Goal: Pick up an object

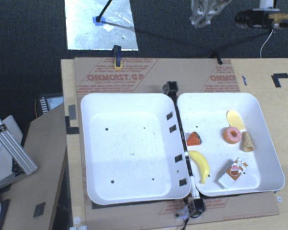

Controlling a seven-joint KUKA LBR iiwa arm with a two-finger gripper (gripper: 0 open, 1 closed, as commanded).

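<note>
The right bin (258,113) holds several small items: a red strawberry-like piece (194,138), a yellow banana (200,165), a pink donut (231,134), a yellow oval piece (234,117), a tan cone (247,141) and a small cake slice (234,172). My gripper (205,10) hangs high at the top edge of the camera view, well beyond the bins' far side, blurred and wrapped in clear plastic. Nothing is visibly between its fingers.
The left bin (128,146) sits beside the right one, joined by black clips (175,130) along the shared rim. A cardboard sheet (147,74) lies under both. A shiny metal plate (101,22) rests on the floor behind, and a cable (267,40) trails at the right.
</note>
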